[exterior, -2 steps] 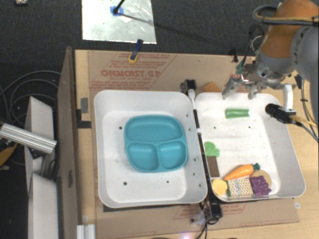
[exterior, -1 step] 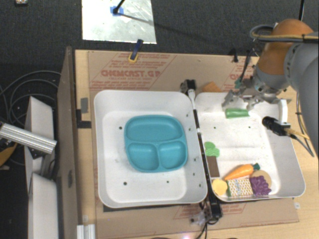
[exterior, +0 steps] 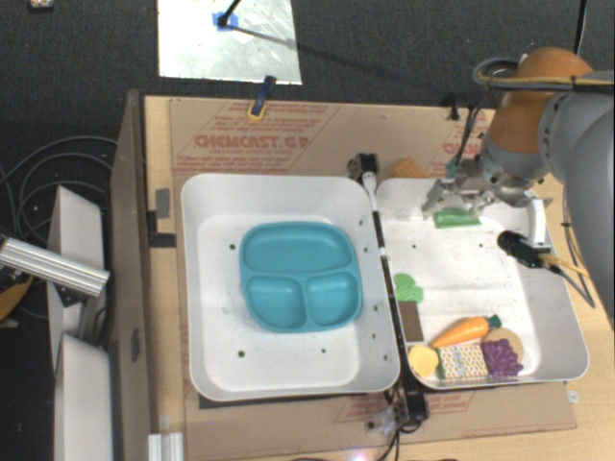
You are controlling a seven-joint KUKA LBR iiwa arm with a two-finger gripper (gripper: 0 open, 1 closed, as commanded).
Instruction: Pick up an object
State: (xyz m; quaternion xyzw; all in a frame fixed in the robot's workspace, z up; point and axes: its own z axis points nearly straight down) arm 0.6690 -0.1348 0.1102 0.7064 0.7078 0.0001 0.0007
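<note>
At the right bin's [exterior: 548, 305] far edge, claw [exterior: 459, 203] sits right above a green block [exterior: 455, 218]; can't tell its state. Carrot [exterior: 461, 330] lies near corner.

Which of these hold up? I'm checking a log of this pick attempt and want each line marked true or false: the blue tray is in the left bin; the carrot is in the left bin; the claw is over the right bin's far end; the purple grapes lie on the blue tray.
1. The blue tray sits in the left bin. True.
2. The carrot lies in the left bin. False: it lies in the right bin, near its front edge.
3. The claw is over the right bin's far end, by a green item. True.
4. The purple grapes lie on the blue tray. False: they are in the right bin, beside the carrot.
</note>
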